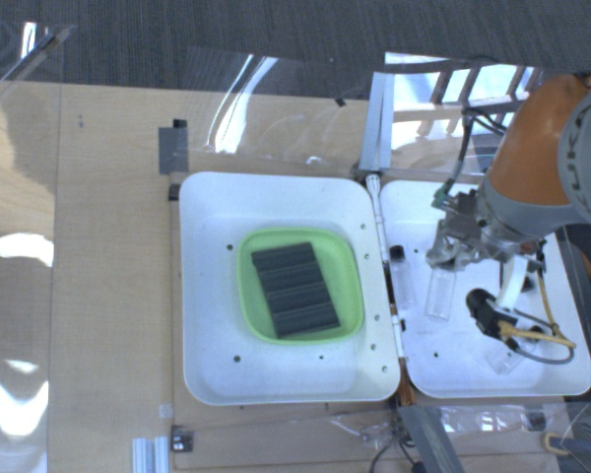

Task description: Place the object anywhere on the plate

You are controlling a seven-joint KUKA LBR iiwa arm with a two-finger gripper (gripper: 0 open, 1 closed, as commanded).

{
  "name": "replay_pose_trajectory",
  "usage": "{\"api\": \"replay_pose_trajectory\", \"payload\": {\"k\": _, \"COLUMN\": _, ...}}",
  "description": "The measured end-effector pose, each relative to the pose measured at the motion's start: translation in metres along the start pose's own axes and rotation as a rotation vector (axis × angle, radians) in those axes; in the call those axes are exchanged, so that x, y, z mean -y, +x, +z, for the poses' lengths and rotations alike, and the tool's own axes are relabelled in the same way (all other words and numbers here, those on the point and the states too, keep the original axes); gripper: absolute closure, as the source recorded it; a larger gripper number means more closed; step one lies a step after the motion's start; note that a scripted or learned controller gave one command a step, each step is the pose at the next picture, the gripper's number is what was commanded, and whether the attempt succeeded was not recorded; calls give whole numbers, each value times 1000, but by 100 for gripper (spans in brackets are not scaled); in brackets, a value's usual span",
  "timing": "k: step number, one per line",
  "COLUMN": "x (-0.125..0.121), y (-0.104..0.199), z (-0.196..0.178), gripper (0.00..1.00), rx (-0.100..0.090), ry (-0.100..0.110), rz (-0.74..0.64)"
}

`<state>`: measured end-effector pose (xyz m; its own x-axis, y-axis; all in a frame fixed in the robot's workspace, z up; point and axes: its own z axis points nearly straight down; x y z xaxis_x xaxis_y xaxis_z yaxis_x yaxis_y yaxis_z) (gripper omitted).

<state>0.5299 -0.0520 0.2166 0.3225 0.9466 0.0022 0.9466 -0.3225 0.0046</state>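
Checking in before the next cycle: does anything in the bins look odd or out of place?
The dark ridged block already lies on the green plate in the left bin, skewed to the plate's edges. The gripper is over the right bin, far from the plate. Nothing looks spilled or damaged.

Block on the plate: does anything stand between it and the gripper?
Only the bins' adjoining rims: the gripper is over the right bin, the block on the plate in the left bin. Nothing covers the block.
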Motion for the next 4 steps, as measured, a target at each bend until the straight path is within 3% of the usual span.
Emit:
{"api": "replay_pose_trajectory", "payload": {"k": 1, "x": 28, "y": 95, "z": -9, "gripper": 100, "rx": -1, "ry": 1, "rz": -3}}
{"api": "replay_pose_trajectory", "payload": {"k": 2, "x": 17, "y": 167, "z": 33, "gripper": 100, "rx": 0, "ry": 3, "rz": -59}}
{"api": "replay_pose_trajectory", "payload": {"k": 3, "x": 17, "y": 167, "z": 32, "gripper": 0, "rx": 0, "ry": 2, "rz": -59}}
{"api": "replay_pose_trajectory", "payload": {"k": 4, "x": -41, "y": 69, "z": -10, "gripper": 0, "rx": 0, "ry": -4, "rz": -146}}
